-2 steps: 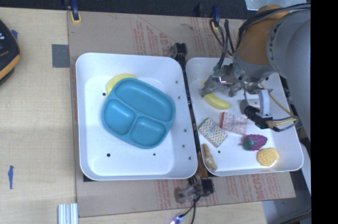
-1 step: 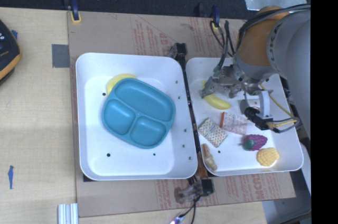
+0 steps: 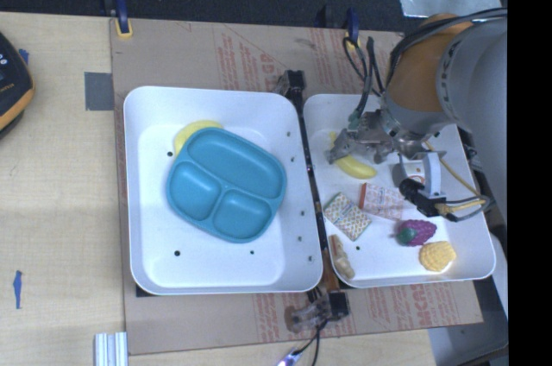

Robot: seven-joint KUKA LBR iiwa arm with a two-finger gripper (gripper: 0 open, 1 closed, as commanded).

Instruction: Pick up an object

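two shallow white plastic bins with rounded corners sit side by side on a brown cardboard sheet laid over the pale wooden bench. the left bin holds a glossy blue divided plate, a smooth rounded form with three moulded compartments, lying tilted over a flat yellow piece whose curved edge peeks out at its upper left.

the right bin carries a scatter of small things. a smooth yellow banana-shaped toy lies near the upper left of the bin. below it a small square packet with a fine checked pattern rests just beside a crinkled white wrapper with red print. lower right there is a bumpy purple grape-like cluster and, just beside it, a knobbly yellow-orange corn-like piece. a tan, elongated piece lies along the bin's left wall.

the grey metal arm with its orange band reaches in from the right, and the gripper hangs low over the upper part of the right bin, directly above the banana-shaped toy and very close to it. whether it is gripping anything cannot be told from this slant.
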